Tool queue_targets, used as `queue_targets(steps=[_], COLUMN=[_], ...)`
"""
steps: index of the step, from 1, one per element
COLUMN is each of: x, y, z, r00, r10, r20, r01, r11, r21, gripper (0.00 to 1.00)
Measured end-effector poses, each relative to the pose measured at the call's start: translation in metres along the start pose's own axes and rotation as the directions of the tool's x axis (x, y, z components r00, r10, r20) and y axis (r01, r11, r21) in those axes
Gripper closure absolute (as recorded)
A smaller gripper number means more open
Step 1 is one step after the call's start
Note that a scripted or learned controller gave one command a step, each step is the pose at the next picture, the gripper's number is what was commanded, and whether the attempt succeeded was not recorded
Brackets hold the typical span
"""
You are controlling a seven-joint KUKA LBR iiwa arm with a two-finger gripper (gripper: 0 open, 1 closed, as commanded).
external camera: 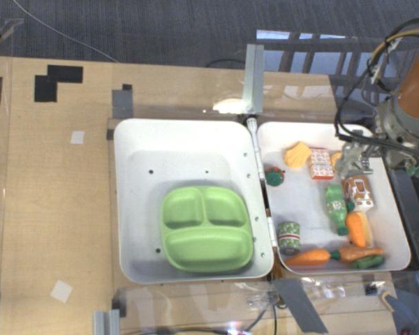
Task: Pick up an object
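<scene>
The gripper (pixel 350 160) hangs over the upper right part of the right bin (pixel 304 208), and whether its metal parts are spread or pressed together cannot be told, since they blur into a pale grey cluster. Nothing is seen held there. Just at its 6 o'clock lies a small brown-and-white packet (pixel 359 192); at 9 o'clock, close beside it, a red-and-white box (pixel 320 164), and further the same way a yellow wedge (pixel 297 155). A green bottle-like toy (pixel 335 204) lies at about 7 o'clock, touching the packet's left side.

The arm (pixel 412 110) enters from 3 o'clock, its orange band (cut by the frame edge) above the wrist, with black cables looping over it.

Along the bin's lower edge lie two carrots (pixel 309 257) and (pixel 360 255), another upright one (pixel 357 229), and a small striped can (pixel 288 235). A tiny red-and-green item (pixel 274 176) is too small to name. The left bin (pixel 140 159) bears a green divided tray (pixel 207 229).
</scene>
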State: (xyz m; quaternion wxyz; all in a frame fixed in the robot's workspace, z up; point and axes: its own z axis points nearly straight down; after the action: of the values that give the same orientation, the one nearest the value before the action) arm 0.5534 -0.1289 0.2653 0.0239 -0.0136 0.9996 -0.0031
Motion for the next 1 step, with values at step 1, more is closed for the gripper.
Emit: queue_targets(steps=[1], x=[0.0001], y=[0.0001], z=[0.0003], r00=[1.000], r10=[0.000], r20=[-0.001], r01=[0.000], r11=[1.000], r21=[0.000], gripper=[0.00])
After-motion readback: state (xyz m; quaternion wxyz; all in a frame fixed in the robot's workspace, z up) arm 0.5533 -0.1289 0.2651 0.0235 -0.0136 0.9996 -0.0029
